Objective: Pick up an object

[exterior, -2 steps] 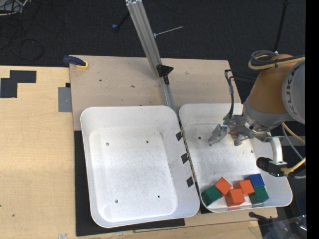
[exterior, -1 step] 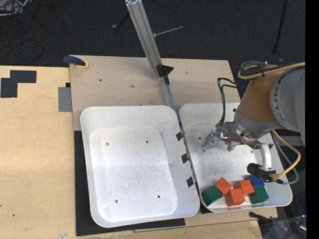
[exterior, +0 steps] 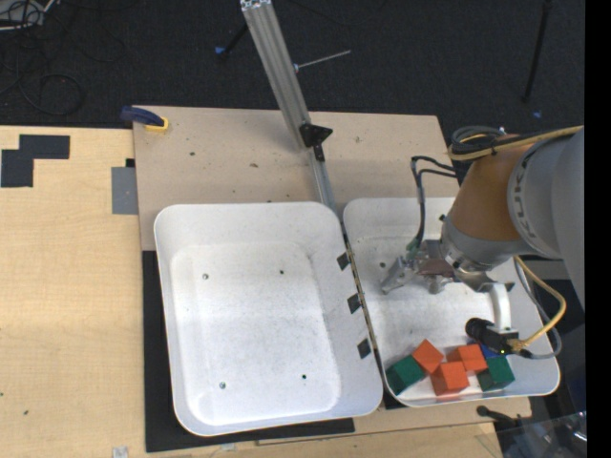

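Note:
Three orange blocks (exterior: 428, 356) (exterior: 451, 378) (exterior: 472, 358) and two green blocks (exterior: 405, 373) (exterior: 496, 373) huddle together in the front corner of the right bin (exterior: 382, 222). My gripper (exterior: 399, 275) hangs low over the middle of that bin, near its left wall. It is well behind the blocks and apart from them. I see no block at the gripper. The grey arm with its orange band (exterior: 482, 208) reaches in from the right and hides the bin's far right part.
The left bin (exterior: 181, 256) lies beside the right one, with black clips (exterior: 353, 301) along the shared wall. An aluminium strut (exterior: 282, 74) slants up behind the bins. A blue and yellow clamp (exterior: 145, 117) sits at the bench's back left corner.

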